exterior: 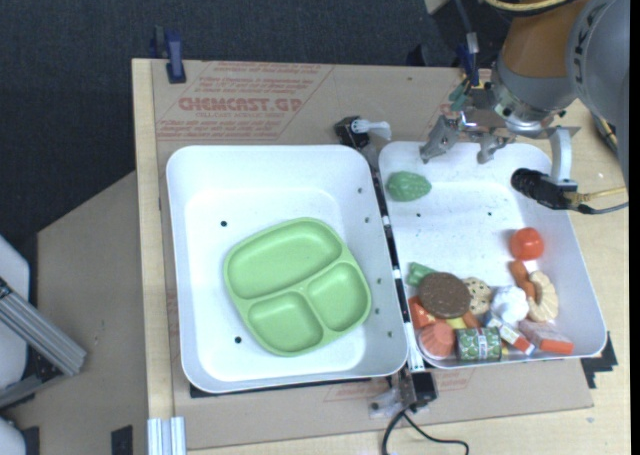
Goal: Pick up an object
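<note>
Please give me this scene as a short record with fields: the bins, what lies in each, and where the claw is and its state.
left bin: holds a green divided tray
right bin: a green leafy item lying alone near the far left corner; a pile of toy food at the near end; an orange-red ball by the right wall
claw: over the right bin's far edge, open, holding nothing

arm (570,33) cut off at top-right edge, heaped toy food (485,318) partly overlapping, pieces indistinct
</note>
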Available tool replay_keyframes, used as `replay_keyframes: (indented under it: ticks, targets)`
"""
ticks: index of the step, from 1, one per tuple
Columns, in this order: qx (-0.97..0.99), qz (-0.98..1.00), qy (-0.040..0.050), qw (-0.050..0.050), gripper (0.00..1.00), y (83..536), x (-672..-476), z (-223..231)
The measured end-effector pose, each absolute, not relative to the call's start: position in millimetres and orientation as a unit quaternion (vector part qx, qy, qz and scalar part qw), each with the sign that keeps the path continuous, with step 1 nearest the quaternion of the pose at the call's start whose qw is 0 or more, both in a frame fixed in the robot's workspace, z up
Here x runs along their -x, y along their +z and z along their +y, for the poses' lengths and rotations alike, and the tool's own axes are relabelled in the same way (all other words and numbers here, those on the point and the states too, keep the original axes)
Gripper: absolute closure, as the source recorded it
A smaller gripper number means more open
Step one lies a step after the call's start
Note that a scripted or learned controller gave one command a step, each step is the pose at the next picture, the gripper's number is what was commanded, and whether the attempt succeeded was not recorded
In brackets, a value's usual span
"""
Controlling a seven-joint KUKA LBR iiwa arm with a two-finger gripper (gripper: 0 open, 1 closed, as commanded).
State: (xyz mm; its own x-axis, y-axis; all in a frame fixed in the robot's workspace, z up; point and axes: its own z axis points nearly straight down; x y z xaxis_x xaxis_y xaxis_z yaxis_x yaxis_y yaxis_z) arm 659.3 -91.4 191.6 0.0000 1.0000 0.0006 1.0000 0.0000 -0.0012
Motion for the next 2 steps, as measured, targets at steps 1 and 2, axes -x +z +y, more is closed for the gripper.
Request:
replay_keyframes:
  ticks: [1,2]
  targets:
    - [0.710,-0.704,0.0037,0.004,0.00,77.2,-657.0,-183.0]
    - [0.709,-0.705,0.0001,0.001,0.00,140.9,-586.1,-213.2]
